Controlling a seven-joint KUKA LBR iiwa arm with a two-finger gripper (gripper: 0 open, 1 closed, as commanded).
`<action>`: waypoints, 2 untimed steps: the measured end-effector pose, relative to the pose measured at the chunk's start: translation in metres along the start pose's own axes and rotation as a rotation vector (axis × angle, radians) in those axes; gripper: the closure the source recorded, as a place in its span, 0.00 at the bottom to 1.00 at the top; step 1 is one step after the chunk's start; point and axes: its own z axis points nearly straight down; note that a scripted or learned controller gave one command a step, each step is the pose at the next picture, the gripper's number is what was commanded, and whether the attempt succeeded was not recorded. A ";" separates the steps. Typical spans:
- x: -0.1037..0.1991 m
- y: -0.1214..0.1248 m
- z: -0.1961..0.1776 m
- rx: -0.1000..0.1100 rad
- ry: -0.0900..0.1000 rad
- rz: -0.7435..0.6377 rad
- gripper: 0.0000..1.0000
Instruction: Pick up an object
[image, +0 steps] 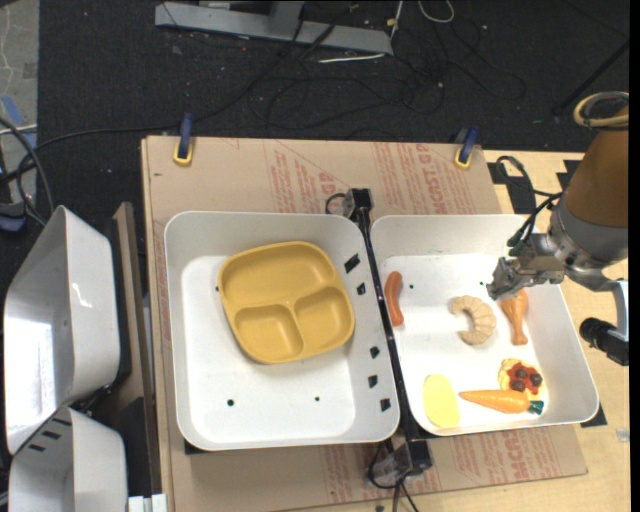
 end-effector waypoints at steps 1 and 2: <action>-0.008 -0.005 -0.052 0.001 0.000 0.001 1.00; -0.009 -0.004 -0.075 0.003 0.000 0.000 1.00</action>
